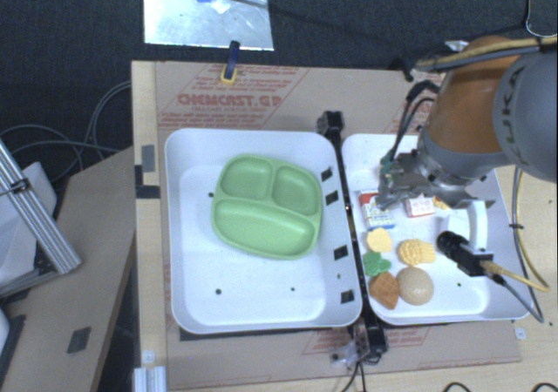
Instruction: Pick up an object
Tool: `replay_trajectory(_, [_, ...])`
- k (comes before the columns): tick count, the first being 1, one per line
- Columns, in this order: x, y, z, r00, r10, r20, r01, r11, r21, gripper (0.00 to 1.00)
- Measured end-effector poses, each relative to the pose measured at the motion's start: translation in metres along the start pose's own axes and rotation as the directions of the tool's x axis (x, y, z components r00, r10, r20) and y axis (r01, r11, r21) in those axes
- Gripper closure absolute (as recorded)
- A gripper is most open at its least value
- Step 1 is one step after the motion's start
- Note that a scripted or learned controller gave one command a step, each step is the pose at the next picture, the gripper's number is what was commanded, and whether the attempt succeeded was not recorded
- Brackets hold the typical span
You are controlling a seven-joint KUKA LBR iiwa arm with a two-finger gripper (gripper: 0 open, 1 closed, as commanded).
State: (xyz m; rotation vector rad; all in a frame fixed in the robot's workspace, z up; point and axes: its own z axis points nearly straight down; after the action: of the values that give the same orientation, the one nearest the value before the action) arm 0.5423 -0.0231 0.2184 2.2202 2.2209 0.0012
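My gripper (392, 192) hangs low over the back left part of the right bin (488, 307), just above a small red and white packet (373, 207). Beside it lies another red and white packet (421, 206), partly under the wrist. In front of them lie a pale yellow round piece (379, 240), a yellow corn-like piece (416, 252), a green leafy piece (376, 263), a brown piece (384, 290) and a tan ball (415, 286). The arm hides the back of the bin.
The left bin (196, 294) holds a green divided plate (266, 206). A black divider (344, 207) runs between the two bins. The bench edge lies just in front of both bins.
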Motion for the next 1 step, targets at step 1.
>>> replay_trajectory(1, [0.0112, 0.0133, -0.001, 1.0, -0.006, -0.001, 0.006, 1.0, -0.001, 1.0])
